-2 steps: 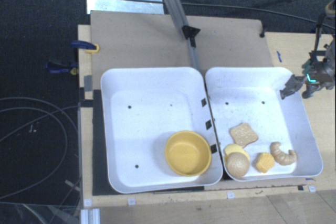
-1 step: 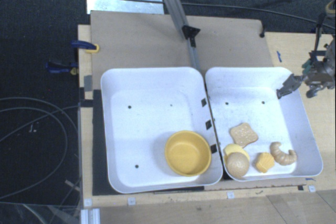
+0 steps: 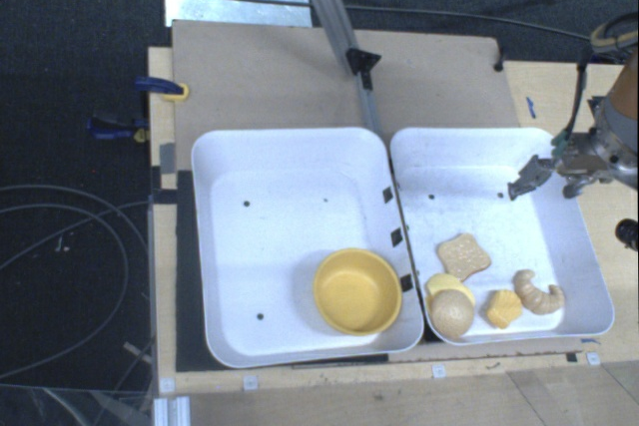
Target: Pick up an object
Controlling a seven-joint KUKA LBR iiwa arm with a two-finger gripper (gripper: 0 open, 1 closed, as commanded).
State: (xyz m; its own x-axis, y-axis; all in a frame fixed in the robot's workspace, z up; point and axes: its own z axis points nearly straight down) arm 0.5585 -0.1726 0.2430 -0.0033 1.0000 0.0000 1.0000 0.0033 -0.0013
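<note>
while the hand [image 3: 529, 177] hangs with fingers spread, holding nothing, the toast slice [image 3: 463, 254] lies below-left, apart.

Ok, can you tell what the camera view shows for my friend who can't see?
A robot pincer hovers over the right bin, above toy bread, a croissant and other small foods. The left bin holds a yellow bowl.

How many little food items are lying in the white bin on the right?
4, all near its front edge: a slice of toast, a round pale piece at the front left corner, a yellow chunk, and a croissant furthest right. None looks hidden.
</note>
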